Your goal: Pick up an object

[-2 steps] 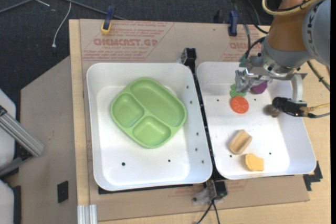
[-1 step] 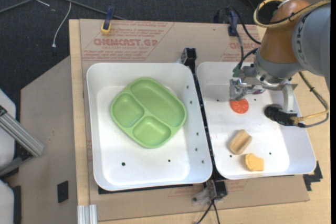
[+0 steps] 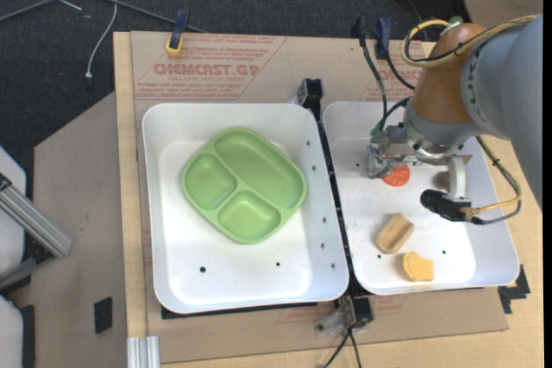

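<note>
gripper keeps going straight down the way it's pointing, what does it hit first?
Most likely the small red object in the right bin: the gripper points down right at it. Depth is unclear from this slanted view, so contact can't be judged.

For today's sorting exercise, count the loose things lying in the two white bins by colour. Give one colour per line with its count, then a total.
Green: 1, the divided plate in the left bin.
Red: 1, a small piece by the gripper in the right bin.
Tan: 1, a block.
Yellow: 1, a chunk.
Total: 4
</note>
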### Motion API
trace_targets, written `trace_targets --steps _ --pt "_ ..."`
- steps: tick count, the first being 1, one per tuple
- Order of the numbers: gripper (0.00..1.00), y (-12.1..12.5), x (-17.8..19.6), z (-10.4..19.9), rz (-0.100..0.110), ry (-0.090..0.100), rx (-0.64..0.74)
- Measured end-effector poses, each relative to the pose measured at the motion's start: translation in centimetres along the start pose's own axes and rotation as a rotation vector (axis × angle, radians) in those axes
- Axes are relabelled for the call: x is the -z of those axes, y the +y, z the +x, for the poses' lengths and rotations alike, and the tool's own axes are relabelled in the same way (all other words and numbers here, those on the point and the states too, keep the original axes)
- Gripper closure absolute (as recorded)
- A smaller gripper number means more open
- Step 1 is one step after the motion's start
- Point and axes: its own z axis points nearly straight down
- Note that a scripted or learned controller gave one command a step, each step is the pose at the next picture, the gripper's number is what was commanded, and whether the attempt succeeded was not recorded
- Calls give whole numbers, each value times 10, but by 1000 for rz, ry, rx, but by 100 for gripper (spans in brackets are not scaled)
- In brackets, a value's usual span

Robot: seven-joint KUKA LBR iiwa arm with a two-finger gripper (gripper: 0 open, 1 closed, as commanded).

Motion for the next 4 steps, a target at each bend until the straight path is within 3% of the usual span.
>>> trace_targets --steps 1,3,4 --pt "100 2 15 0 -8 -1 -1" --pt "100 17 134 5 -17 -3 3" --pt "100 18 175 5 -15 -3 2"
